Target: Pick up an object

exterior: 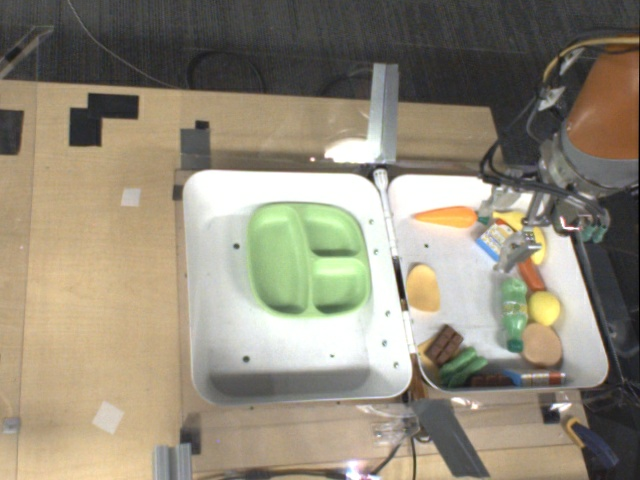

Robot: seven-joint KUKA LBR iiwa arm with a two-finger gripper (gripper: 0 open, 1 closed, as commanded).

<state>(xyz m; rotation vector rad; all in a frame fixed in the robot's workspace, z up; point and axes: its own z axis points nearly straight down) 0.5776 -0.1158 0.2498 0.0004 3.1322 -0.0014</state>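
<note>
- The hand hangs low over the upper right part of the right bin, among a tight cluster of toys; I cannot tell how it is set, since the metal parts blur into the things beneath.
- Nothing can be seen gripped in it, so I judge that the pick is not yet made.
- The likeliest target, in my judgement, is the blue-and-white packet just beside the hand, or the yellow piece under it. They touch or overlap, so a closing grip could catch both, or pinch an edge and let it slip.
- The orange carrot lies just to the left, near the bin's top wall; a sideways nudge could push it against that wall.
- Below the hand sit a green bottle, a thin red-orange stick, a yellow ball and a tan round piece, packed close. A descent slightly off could land on one of these rounded toys and skid.
- The hand works close to the bin's right rim, so a collision with the rim is a risk.
- The left bin holds a green divided tray, well apart from the action.
</note>
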